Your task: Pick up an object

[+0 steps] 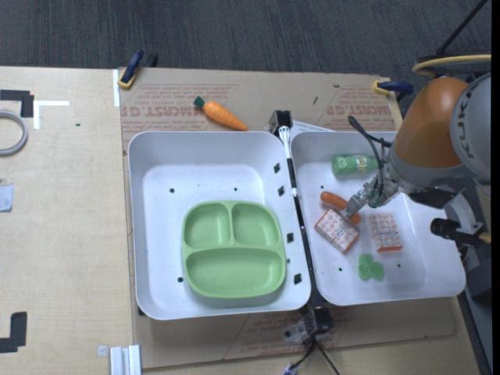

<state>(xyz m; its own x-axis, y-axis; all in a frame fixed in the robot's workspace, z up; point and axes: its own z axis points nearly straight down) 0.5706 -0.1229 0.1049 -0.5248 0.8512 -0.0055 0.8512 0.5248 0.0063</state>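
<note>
A: Which step is in hand?

B: The approach, I'd judge. The end effector (pixel 358 204) is low in the right bin (pixel 437 276), its tip just beside the orange sausage-shaped toy (pixel 334 201) and the patterned box (pixel 337 230). Whether it is parted or closed I cannot tell; nothing is visibly gripped.

A: What else could it take?

B: A second patterned packet (pixel 384 232) to the right, a green leafy piece (pixel 369 269) nearer, a green bottle (pixel 351 163) at the far side. The left bin (pixel 156 209) holds a green divided plate (pixel 233 249); a carrot (pixel 222 113) lies on the tabletop (pixel 62 233) beyond.

A: Next move?

B: Probably settle over the orange toy, close, then lift straight up, clear of the box crowding it.
</note>
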